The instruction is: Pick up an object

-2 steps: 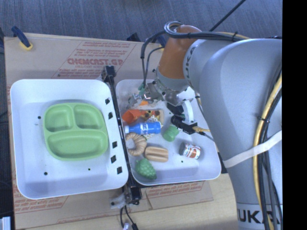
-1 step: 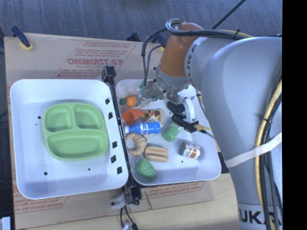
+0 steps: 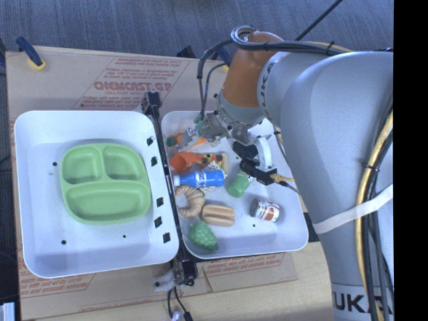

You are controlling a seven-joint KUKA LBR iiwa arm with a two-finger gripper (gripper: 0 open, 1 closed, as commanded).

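Two bins (image 3: 27, 179), one green plate (image 3: 105, 181), one can (image 3: 266, 211).

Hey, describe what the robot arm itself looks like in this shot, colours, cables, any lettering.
The arm is bulky, smooth and rounded, light grey, with an orange band above the wrist. Black cables loop over that band and run along the grey shell. Dark hardware sits at the wrist end over the right bin. Part of a black KUKA marking shows near the bottom.
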